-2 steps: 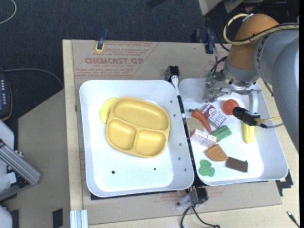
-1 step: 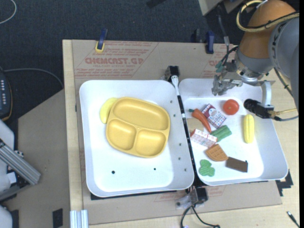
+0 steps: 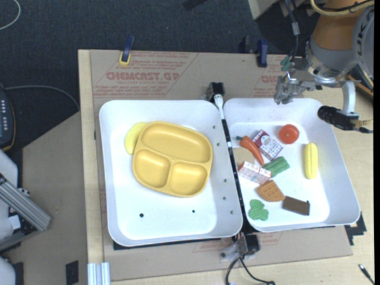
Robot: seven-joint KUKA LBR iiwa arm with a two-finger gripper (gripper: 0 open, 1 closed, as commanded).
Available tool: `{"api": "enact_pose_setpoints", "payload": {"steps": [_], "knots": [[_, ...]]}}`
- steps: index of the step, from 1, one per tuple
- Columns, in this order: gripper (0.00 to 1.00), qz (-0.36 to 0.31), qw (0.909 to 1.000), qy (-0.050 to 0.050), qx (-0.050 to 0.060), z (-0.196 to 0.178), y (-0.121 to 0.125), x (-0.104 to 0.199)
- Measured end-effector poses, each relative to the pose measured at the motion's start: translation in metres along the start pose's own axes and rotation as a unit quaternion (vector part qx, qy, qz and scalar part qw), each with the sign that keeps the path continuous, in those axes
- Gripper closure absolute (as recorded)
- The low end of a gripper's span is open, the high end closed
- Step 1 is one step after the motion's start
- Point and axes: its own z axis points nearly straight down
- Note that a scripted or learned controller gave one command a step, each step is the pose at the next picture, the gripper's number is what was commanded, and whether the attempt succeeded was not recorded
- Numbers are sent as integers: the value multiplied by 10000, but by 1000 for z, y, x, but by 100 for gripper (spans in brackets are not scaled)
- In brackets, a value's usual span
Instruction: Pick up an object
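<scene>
Hovering at the upper right of the frame, the grey arm's two-finger gripper (image 3: 286,95) hangs over the far rim of the right-hand shallow white bin (image 3: 338,177); whether it is open or closed cannot be told from this angle, and nothing is visible in its grasp. An orange band sits above the wrist.

Inside that right bin lie the small objects, all apart from the gripper. A round red tomato-like ball (image 3: 288,133) rests near the bin's upper middle, with a yellow corn-shaped piece (image 3: 310,160) just to its right and lower. A long orange carrot-like stick (image 3: 252,149) slants at the left side, beside a red-and-white printed packet (image 3: 267,143). Below these sit a green block (image 3: 276,165), a second small printed packet (image 3: 254,171), a tan wedge-shaped piece (image 3: 271,190), a dark brown rectangular bar (image 3: 295,205) and a green leafy piece (image 3: 258,209) at the lower left corner.

The left-hand white bin (image 3: 119,177) holds a yellow three-compartment plastic tray (image 3: 172,158), which overlaps a yellow curved piece (image 3: 133,136) at its upper left.
</scene>
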Motion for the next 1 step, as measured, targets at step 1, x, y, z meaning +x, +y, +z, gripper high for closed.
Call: {"api": "enact_pose_setpoints", "payload": {"steps": [1], "knots": [[100, 4, 10000, 5, 26, -7, 1, 0]]}}
